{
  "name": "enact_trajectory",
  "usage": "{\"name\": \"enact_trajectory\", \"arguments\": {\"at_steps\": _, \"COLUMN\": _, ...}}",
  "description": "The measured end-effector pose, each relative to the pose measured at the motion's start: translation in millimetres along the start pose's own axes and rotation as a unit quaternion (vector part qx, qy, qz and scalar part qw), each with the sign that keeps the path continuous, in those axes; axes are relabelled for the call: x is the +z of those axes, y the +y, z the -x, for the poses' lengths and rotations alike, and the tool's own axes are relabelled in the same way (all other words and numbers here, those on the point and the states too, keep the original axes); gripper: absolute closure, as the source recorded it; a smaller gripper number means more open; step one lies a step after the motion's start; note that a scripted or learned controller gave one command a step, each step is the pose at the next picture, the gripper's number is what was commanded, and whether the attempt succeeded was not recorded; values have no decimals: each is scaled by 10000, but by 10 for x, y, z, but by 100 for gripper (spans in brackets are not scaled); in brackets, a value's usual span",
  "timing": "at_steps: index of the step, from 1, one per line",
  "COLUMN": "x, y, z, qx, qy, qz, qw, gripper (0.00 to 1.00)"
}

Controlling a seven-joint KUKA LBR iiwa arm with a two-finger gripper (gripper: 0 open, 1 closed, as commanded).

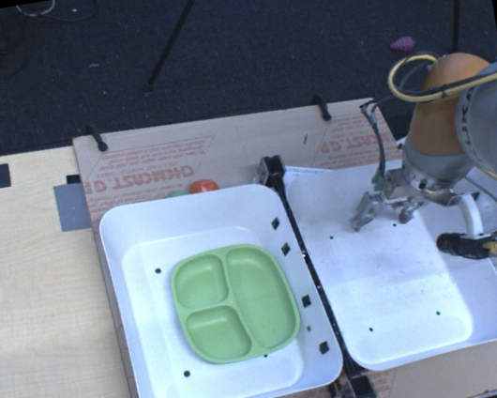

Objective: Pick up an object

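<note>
Overhead, the fixed camera shows two shallow white bins side by side on a cardboard-lined bench. Left bin [134, 252]: a green divided plate [235, 302] lies flat near its centre, three compartments facing up, well apart from every wall, which leaves room for fingers to descend on any edge. At about twelve o'clock of this bin, just beyond its far rim, a small orange-red object [203, 187] rests on the cardboard. Right bin [412, 317]: the grey arm [450, 124] enters from three o'clock, and its gripper [371, 210] hangs over the bin's upper part, near eleven o'clock of the bin's middle, pointing toward the divider. Its metal fingers appear spread, with nothing visible between them. Judged from this, no grasp is made; the plate, the likeliest target, sits at roughly eight o'clock of the gripper, across the divider.
</note>
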State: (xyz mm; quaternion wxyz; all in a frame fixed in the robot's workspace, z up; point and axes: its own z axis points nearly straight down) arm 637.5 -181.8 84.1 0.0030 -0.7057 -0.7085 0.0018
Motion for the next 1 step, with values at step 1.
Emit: {"name": "enact_trajectory", "arguments": {"at_steps": 1, "x": -138, "y": 14, "z": 1, "qx": -5, "qy": -4, "qz": 24, "qw": 10000, "gripper": 100}}
